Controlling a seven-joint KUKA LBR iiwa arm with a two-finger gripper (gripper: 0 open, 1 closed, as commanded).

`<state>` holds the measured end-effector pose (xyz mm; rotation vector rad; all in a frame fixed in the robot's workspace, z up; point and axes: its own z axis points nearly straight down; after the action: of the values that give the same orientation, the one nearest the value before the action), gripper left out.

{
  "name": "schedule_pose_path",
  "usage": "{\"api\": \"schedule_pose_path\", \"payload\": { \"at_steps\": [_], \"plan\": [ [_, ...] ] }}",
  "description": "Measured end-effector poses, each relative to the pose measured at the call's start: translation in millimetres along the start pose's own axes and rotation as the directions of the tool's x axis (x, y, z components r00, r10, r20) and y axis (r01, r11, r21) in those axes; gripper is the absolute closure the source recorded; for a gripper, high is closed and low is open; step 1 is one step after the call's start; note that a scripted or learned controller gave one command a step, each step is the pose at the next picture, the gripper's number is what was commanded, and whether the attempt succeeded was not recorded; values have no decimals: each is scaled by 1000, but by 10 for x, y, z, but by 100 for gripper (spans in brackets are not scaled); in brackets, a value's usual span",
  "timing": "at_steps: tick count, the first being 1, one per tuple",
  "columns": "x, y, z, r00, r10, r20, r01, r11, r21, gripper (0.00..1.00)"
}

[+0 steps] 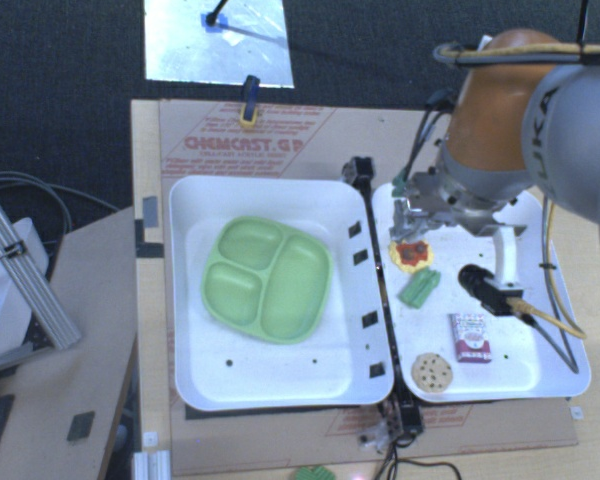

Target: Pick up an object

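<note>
you see the flat yellow-and-red toy food piece (412, 255) near the right white bin's (550, 368) left wall, with the gripper (410, 220) just above it; you cannot tell its state. just beside lie a green ridged piece (419, 288), a small maroon packet (470, 337) and a round cookie (432, 372). the left white bin (195, 368) holds a green divided plate (268, 279).

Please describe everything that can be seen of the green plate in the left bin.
The green plate is pale green, looks like smooth plastic, and has a rounded-square outline. Raised ridges split it into three compartments: two smaller ones on its left and one long one on its right. All three hold nothing. It lies flat, face up, turned slightly, about in the middle of the left bin, resting on the bin's floor. Nothing else touches it.
</note>
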<state>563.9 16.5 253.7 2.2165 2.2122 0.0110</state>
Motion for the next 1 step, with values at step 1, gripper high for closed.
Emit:
{"api": "schedule_pose_path", "payload": {
  "at_steps": [1],
  "plan": [
    [28, -33, 44, 1000, -5, -2, 5, 1000, 10, 0]
  ]
}}
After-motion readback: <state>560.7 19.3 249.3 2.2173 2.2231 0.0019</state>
